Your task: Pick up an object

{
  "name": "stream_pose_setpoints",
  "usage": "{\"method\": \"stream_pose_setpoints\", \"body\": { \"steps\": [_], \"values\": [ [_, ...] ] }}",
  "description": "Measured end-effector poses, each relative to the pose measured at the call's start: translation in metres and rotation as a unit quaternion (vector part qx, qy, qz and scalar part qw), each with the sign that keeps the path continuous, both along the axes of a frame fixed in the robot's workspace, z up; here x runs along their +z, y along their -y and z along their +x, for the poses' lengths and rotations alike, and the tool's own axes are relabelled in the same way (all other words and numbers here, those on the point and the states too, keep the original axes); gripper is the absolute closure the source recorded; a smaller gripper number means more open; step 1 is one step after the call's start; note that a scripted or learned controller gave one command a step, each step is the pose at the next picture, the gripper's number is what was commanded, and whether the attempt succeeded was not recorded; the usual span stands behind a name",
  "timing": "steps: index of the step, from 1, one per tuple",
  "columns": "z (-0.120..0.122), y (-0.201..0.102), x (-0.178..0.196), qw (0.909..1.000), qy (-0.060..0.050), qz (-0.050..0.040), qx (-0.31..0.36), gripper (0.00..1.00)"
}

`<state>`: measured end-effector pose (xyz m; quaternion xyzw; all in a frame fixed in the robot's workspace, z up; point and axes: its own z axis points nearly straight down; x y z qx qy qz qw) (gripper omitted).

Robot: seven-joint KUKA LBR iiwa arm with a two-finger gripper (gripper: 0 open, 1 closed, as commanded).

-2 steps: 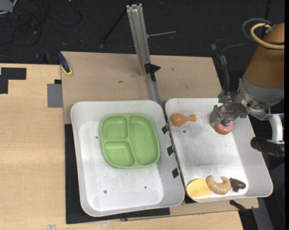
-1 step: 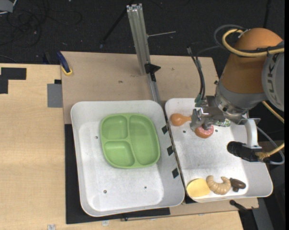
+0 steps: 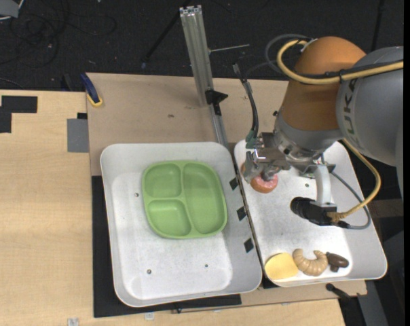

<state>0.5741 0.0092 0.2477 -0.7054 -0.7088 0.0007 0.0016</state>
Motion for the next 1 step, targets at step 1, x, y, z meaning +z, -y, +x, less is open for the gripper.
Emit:
{"method": "stream_pose_setpoints", "body": {
  "steps": [1],
  "values": [
    [-0.0010, -0.0571, -0.0151, 1.0000, -0.001, -0.0002, 0.000, 1.00]
  ]
}}
